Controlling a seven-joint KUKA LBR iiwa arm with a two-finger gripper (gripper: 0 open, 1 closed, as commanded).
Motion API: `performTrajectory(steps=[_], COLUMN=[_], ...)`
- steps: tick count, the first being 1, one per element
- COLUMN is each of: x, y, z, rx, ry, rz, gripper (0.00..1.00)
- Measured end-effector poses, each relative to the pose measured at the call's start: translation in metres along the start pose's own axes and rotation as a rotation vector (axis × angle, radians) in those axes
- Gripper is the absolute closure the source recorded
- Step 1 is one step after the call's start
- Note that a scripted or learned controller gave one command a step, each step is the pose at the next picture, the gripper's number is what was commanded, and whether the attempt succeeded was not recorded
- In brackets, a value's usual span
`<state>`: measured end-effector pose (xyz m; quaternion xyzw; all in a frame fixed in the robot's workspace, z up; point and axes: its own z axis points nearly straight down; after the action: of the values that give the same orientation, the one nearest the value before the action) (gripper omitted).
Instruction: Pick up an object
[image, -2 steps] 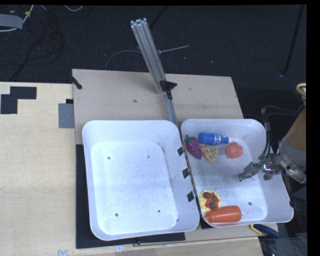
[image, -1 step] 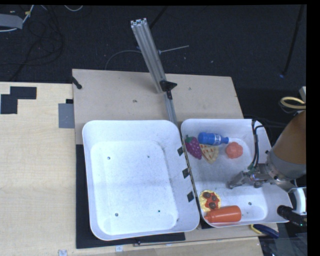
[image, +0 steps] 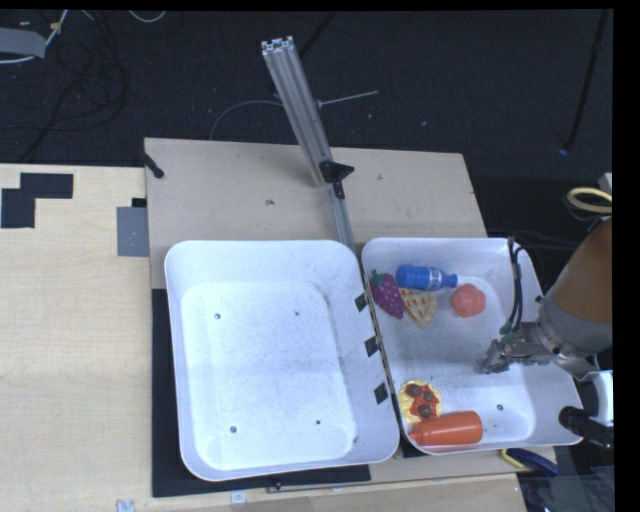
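Observation:
The right bin (image: 520, 420) holds a blue bottle (image: 424, 277), a purple grape bunch (image: 387, 296), a tan waffle-like piece (image: 419, 305), a red ball (image: 467, 300), a yellow pizza-like piece (image: 419, 399) and an orange-red sausage (image: 446, 429). My gripper (image: 497, 358) hangs low over the bare floor of this bin near its right wall, apart from every object. The red ball lies up and left of it, the sausage down and left.
The left bin (image: 262, 355) sits beside the right one, with black clips on the shared rim. A metal rail (image: 305, 110) slants across the bench behind the bins. The arm's cable (image: 517, 285) loops over the right bin's far right part.

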<state>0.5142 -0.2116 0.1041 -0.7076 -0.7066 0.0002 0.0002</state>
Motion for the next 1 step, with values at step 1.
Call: performTrajectory(steps=[1], x=[-0.0076], y=[-0.0009], z=[-0.0592], rx=[-0.004], ry=[-0.002], rz=[-0.001], gripper=[1.00])
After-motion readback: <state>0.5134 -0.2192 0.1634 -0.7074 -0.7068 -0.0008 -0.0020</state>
